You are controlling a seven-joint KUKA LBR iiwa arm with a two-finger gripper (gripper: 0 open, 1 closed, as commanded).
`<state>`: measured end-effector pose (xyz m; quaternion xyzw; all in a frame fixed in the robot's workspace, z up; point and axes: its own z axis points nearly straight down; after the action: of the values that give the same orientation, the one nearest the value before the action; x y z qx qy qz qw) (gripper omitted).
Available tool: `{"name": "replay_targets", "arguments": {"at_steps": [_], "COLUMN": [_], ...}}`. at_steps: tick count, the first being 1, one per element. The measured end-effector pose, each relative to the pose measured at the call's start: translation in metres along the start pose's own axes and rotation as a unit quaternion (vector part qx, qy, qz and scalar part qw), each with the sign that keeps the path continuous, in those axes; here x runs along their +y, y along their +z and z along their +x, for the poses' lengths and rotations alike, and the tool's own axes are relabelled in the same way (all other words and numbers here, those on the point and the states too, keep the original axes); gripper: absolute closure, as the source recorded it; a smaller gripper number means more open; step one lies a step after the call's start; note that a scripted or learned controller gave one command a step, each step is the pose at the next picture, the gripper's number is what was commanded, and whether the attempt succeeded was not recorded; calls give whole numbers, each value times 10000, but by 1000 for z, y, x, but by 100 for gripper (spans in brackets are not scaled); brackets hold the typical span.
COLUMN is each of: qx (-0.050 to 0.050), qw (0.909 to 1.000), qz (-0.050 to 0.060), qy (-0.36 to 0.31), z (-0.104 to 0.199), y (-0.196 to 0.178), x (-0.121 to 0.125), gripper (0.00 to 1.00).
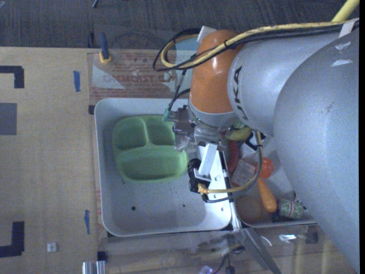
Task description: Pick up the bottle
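Over the seam between the two bins hangs the arm [296,96], its orange band [212,67] uppermost and the gripper [183,129] tucked beneath the wrist, at the right edge of the tray. Whether it is spread or pressed together cannot be told from this angle.

One bin [159,213], on the view's left, holds one green tray [145,153] with three compartments, lying toward the top of the view. Two dark specks mark the bare floor below it.

The other bin [268,222], on the view's right, is largely covered by the arm. In it the bottle [244,169] lies partly hidden, pale with a reddish end, just beside the wrist and to the right of the gripper. Around it are four things:
- one banana [239,133] above it
- one orange carrot-shaped piece [267,192] close against its right side, though I cannot tell if they touch
- one brown round thing [250,207] below it
- one patterned can [291,209] further right

Both bins sit on the bench [45,153], which carries two blue tape strips [77,80] and two black corner marks [14,76].
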<state>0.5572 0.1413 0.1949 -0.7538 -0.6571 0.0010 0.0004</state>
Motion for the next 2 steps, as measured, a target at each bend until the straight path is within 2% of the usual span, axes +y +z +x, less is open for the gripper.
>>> {"name": "replay_targets", "arguments": {"at_steps": [1,2], "qx": [-2,-4], "qw": [9990,9990], "qz": [-6,1], "qy": [450,446], "z": [-20,-20], "y": [-83,-83], "x": [21,21], "gripper": [100,0]}}
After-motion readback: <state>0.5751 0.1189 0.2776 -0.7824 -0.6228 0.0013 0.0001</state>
